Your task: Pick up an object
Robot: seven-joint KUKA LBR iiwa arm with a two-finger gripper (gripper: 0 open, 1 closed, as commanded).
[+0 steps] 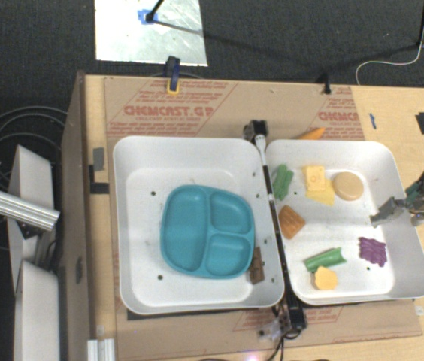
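Gripper (387, 211): at right bin's right edge, low over the floor – can't tell how the tips are set, too small and blurred; nothing seen between them.
Left bin (133, 164): teal divided plate (207, 232) in the middle; brown piece (257, 265) at the plate's lower right, against the divider.
Right bin (404, 273): holds the pickable things.
Green leaf (280, 180): top left, near divider.
Yellow block (317, 184): top centre, touching tan round (348, 186) on its right.
Orange piece (291, 220): below the leaf.
Green stick (325, 259): lower centre – yellow lump (325, 279) just below.
Purple grapes (373, 251): lower right, nearest the gripper, apart from it.
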